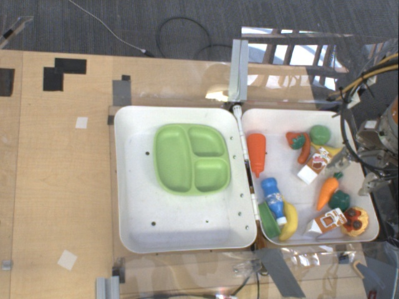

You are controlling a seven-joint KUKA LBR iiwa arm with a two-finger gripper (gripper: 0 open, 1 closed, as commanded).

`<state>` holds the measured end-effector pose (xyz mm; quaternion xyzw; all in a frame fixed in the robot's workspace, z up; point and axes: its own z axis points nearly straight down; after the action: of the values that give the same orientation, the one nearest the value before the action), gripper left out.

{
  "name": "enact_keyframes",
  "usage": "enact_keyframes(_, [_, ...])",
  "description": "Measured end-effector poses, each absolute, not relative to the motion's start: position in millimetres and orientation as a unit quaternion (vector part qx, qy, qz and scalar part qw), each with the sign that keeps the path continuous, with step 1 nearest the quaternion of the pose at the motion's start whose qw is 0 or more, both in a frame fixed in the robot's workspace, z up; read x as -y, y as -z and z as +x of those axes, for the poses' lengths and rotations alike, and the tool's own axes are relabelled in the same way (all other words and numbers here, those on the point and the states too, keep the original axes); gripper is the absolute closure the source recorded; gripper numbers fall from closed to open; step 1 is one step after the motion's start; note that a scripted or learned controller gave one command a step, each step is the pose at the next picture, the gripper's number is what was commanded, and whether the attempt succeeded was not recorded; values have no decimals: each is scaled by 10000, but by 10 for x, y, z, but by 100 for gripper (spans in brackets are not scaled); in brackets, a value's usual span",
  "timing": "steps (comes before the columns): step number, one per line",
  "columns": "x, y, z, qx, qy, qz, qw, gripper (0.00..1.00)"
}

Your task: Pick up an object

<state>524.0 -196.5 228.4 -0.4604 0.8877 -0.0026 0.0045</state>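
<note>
The right bin (pixel 274 120) holds several toy foods: an orange bottle (pixel 256 152), a blue bottle (pixel 272 196), a banana (pixel 289 223), a carrot (pixel 328 191), a green ball (pixel 320 134), a red pepper (pixel 298 141), two small cartons (pixel 316 162) (pixel 328 220) and a berry tart (pixel 355 222). My gripper (pixel 356 171) hangs over the right side of this bin, just right of the carrot. It is open, and nothing sits between its fingers (pixel 340 159).
The left bin (pixel 134 217) carries a green divided plate (pixel 191 159). A metal bracket (pixel 238 67) stands behind the wall between the bins. Cables (pixel 358 86) loop down from the arm at the right edge.
</note>
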Motion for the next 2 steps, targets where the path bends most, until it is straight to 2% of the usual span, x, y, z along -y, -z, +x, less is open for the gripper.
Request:
enact_keyframes(1, [2035, -1142, 5409, -8707, 38, -4917, 52, 0])
enact_keyframes(2, [2049, -900, 5233, -8737, 50, -4863, 66, 0])
